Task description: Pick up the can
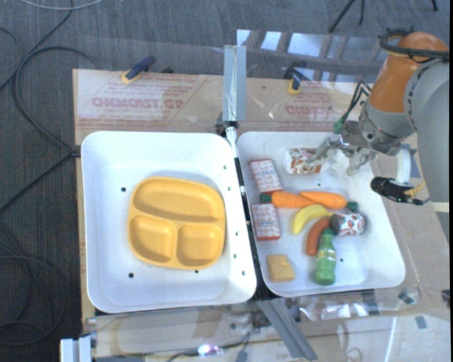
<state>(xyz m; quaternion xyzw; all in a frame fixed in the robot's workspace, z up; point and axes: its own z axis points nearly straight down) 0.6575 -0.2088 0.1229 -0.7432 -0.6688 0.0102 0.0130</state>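
Gripper, fingers spread wide and holding nothing, hovers near the right bin's far edge; the can lies on its side toward the bin's right edge, nearer the camera.

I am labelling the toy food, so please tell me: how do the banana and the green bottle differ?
The banana is yellow and curved; the green bottle is straight with a paler cap. The banana lies nearer the right bin's middle, the bottle by its front edge. Both lie flat among the toy food.
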